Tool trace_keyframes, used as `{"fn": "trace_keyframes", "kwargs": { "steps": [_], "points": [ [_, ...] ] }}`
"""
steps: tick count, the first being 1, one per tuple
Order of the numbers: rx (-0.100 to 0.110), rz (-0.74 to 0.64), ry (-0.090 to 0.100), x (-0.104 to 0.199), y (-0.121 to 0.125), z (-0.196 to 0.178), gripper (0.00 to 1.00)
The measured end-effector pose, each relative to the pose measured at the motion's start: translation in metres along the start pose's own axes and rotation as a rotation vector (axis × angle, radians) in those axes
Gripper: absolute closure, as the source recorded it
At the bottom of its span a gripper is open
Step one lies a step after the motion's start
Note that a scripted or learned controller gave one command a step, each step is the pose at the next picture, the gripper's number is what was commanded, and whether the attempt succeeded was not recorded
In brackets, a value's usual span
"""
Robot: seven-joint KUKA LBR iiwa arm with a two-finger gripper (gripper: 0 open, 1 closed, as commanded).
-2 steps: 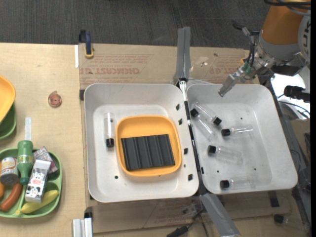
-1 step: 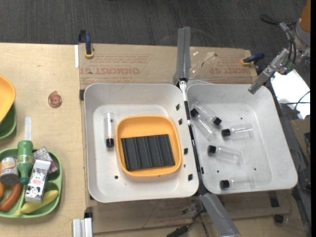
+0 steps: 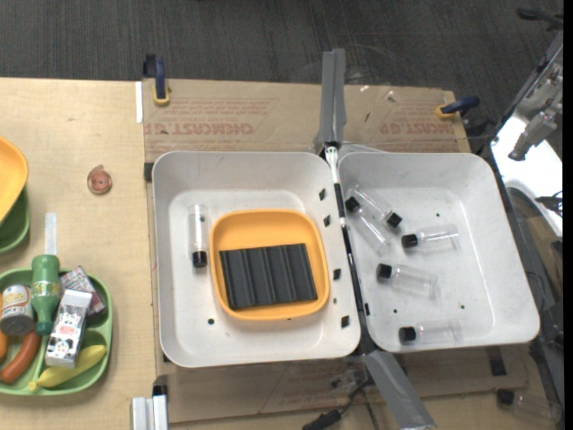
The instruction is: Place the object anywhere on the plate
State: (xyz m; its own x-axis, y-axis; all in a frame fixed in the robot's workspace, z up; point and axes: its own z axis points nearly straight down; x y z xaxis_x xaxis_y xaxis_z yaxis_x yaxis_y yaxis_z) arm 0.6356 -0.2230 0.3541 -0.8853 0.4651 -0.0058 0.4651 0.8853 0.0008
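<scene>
One vial (image 3: 198, 235) beside plate (image 3: 269, 225)

The left bin (image 3: 170, 240) holds a plate (image 3: 269, 229) with a ridged block (image 3: 268, 274) on it, and one vial (image 3: 198, 235) just left of the plate. The right bin (image 3: 501, 240) holds several vials (image 3: 407, 280), scattered toward its left half.

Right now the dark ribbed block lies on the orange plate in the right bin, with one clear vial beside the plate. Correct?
Not quite. The camera view shows the orange plate, bearing the dark ribbed block, in the left bin, not the right. One clear vial does lie beside the plate.
</scene>
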Motion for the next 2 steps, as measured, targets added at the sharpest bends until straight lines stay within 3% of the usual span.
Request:
{"fn": "trace_keyframes", "kwargs": {
  "steps": [1,2],
  "points": [
    [0.0,-0.181,0.003,0.045,-0.023,-0.043,0.0],
    [-0.001,-0.437,0.003,0.098,-0.051,-0.059,0.0]
  ]
}}
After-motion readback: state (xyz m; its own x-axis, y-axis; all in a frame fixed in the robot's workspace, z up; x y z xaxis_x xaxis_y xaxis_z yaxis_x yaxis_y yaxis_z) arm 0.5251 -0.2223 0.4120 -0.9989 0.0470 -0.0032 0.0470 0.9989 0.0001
